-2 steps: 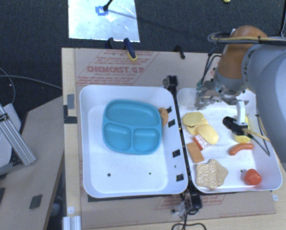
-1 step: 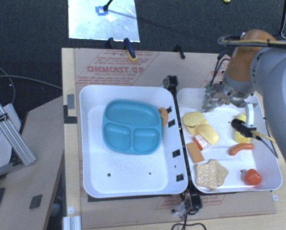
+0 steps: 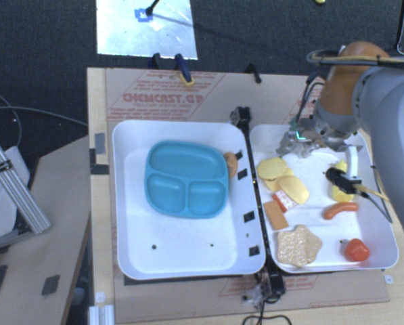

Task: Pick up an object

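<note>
Gripper (image 3: 298, 141) hovers low over right bin (image 3: 384, 249), far end; finger state cannot be told. Nearest target: yellow food piece (image 3: 272, 167), just beside and nearer the camera, toward the divider.

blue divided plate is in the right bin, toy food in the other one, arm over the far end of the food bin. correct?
One error: the blue divided plate lies in the left bin, not the right. The camera view shows the toy food, such as the sausage and tomato, in the right bin, with the gripper over its far end.
</note>
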